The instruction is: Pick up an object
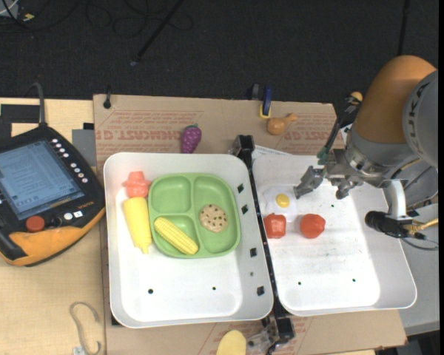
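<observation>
The gripper (324, 185) hangs over the far part of the right bin (388, 287), its two fingers spread wide with nothing between them. Just nearer the camera lie three candidates: a small yellow piece (283, 200), a red block (274, 225) and a tomato (312, 225). The block and tomato sit close side by side near the bin's left wall, the yellow piece just beyond the block.

The chief risk, as I judge it, is crowding: a descent onto the block could clip the bin's left wall or the divider (253, 220) between the bins, and a finger coming down between block and tomato may nudge one away. The tomato looks round and smooth, so it may squirt out of a closing grip. The yellow piece looks small and low, easy to close above and miss.

Open room is good toward the near and right parts of the right bin, which lie bare. The left bin (177, 294) holds a green tray (194, 217) with corn (176, 236) and a cookie (213, 217), a yellow bottle (137, 222) beside it, well apart from the gripper
</observation>
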Controlling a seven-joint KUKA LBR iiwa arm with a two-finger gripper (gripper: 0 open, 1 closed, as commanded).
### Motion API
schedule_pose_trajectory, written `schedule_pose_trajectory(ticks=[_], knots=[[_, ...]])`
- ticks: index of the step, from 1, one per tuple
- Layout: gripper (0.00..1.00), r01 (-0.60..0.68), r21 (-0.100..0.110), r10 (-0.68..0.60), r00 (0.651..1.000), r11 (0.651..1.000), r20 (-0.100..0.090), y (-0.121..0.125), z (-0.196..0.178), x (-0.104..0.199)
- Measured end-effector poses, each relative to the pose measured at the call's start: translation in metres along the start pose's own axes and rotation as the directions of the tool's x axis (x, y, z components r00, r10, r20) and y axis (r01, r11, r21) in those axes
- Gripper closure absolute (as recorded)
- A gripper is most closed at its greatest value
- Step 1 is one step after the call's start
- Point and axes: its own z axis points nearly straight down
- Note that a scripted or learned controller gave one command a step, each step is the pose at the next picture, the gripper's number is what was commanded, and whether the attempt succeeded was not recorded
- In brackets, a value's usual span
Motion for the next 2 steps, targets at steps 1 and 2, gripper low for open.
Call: schedule_pose_trajectory(ticks=[1,2], knots=[[0.0,0.002,-0.015,-0.002,1.0,1.0,0.002,0.003,-0.009,0.0],[0.0,0.006,-0.011,-0.006,1.0,1.0,0.001,0.011,0.039,0.005]])
